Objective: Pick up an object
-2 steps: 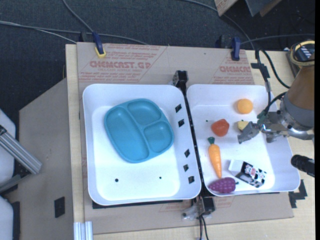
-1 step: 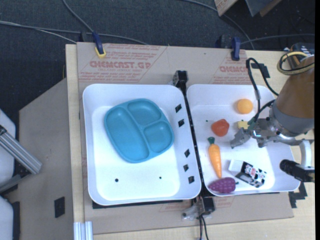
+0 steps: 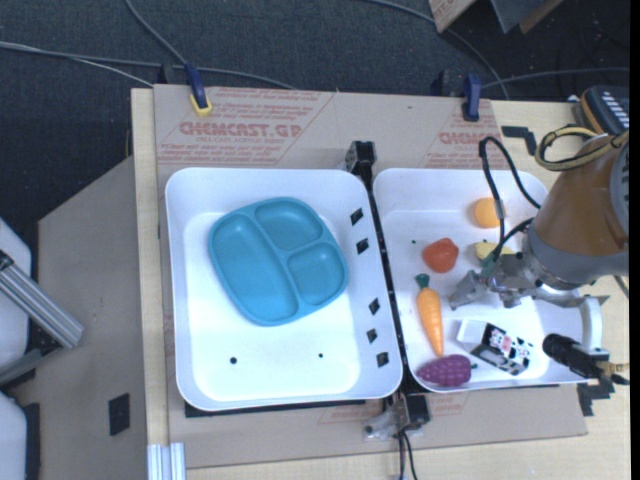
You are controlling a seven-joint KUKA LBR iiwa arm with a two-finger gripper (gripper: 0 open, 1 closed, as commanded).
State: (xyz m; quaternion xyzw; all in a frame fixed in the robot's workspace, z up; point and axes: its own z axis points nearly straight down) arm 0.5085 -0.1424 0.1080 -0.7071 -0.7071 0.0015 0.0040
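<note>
My gripper (image 3: 497, 286) hangs over the middle of the right bin (image 3: 400, 193), below the grey wrist and orange band of the arm. Around it lie a red tomato (image 3: 440, 256), an orange carrot (image 3: 430, 315), a purple bunch of grapes (image 3: 446, 371) and a small orange fruit (image 3: 486, 212). A black-and-white patterned item (image 3: 497, 346) lies just in front of the gripper. A yellow piece (image 3: 486, 251) peeks out at the arm's left edge, mostly hidden. I see nothing held.
The left bin (image 3: 190, 348) holds a blue divided plate (image 3: 278, 259) in its back half. A black clip-lined divider (image 3: 372, 268) separates the bins. Cables loop over the right bin's back right corner.
</note>
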